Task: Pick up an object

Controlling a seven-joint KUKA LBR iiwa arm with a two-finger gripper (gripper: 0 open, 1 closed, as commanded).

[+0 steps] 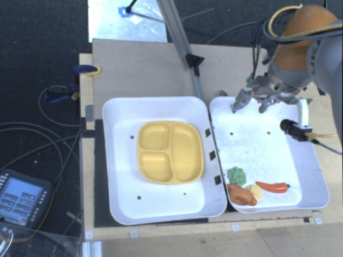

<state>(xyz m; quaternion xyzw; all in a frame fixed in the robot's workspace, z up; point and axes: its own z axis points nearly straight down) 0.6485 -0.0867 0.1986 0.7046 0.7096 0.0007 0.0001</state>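
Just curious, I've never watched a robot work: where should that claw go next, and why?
Probably toward the near end of the right bin and down. The gripper hangs open over the bin's far end with nothing between its fingers, while the food items, broccoli, chili and sausage, lie clustered at the near edge.

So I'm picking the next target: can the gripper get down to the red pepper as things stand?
Probably yes. The red pepper lies apart from the other food in the right bin, nothing over it, and the open gripper hangs above that bin's far end.

yellow plate: smooth glossy plastic | bins: white plastic | bench: matt board
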